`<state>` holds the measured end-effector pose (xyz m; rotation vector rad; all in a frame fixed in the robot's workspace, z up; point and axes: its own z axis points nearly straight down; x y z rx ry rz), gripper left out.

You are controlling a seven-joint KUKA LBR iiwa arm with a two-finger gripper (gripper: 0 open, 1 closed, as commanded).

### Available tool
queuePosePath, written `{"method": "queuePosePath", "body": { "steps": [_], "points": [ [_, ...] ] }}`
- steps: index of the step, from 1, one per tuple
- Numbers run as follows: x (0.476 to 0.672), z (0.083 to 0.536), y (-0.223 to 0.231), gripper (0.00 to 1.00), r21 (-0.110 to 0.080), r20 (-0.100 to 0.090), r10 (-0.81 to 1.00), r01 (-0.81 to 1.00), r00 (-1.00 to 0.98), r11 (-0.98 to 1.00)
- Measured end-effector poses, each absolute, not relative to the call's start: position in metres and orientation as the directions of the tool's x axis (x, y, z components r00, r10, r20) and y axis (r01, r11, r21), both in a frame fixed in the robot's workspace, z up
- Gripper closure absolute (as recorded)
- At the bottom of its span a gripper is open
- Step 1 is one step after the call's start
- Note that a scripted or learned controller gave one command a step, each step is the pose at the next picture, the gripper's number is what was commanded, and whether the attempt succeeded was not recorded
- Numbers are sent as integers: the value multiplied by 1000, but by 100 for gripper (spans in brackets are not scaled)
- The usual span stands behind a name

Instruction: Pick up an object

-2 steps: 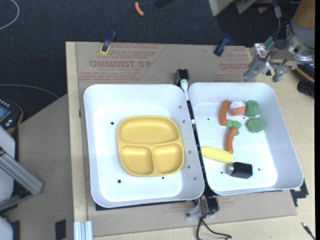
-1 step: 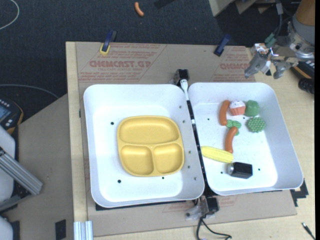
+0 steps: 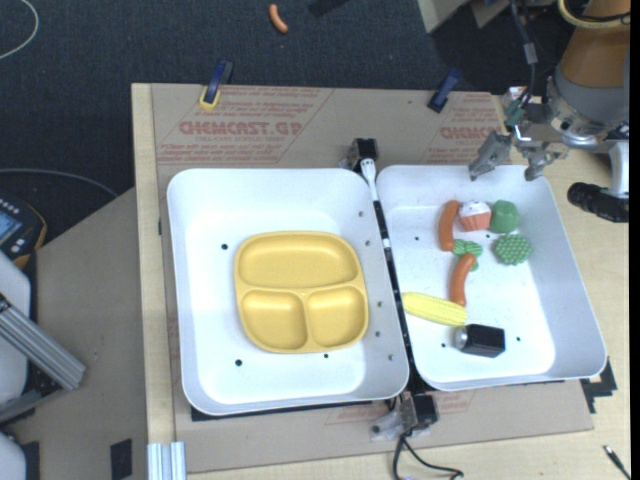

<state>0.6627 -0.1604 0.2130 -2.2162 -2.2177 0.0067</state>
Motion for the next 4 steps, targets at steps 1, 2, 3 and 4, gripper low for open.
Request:
{"method": "queuePosePath", "body": {
  "steps": [1, 2, 3, 4],
  "points": [
    [662, 151, -153, 0, -7, 2, 1000, 1000, -2, 2],
    [652, 103, -151, 0, -7, 2, 1000, 1000, 0, 0],
    [652, 84, -150, 0, -4, 1, 1000, 1000, -1, 1],
    [652, 96, -151, 100, -4, -1, 1000, 1000, 0, 0]
  ]
}}
